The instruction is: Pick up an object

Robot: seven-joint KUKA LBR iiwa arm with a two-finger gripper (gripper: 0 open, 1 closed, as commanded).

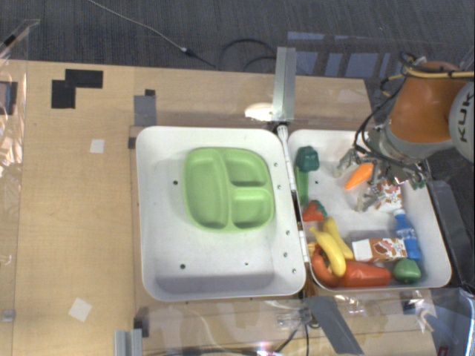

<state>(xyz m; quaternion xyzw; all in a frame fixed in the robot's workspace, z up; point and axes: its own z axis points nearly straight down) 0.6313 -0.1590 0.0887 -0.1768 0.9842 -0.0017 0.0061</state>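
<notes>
A small orange carrot point(359, 175) sits at the upper middle of the right bin point(438, 232). My gripper point(360, 181) hangs over it from the grey arm with the orange band point(424, 111). One grey finger shows up-left of the carrot and another point(368, 200) below it, so the carrot lies between them and the gripper is shut on it. Lower in the bin lie a yellow banana point(332, 247), a red pepper point(358, 274) and a blue bottle point(405, 233).
A green divided plate point(227, 188) lies in the left bin point(159, 265). The right bin also holds a green vegetable point(306, 159), a red fruit point(314, 211), a brown-and-white box point(377, 248), a printed packet point(390, 193) and a green lump point(406, 271).
</notes>
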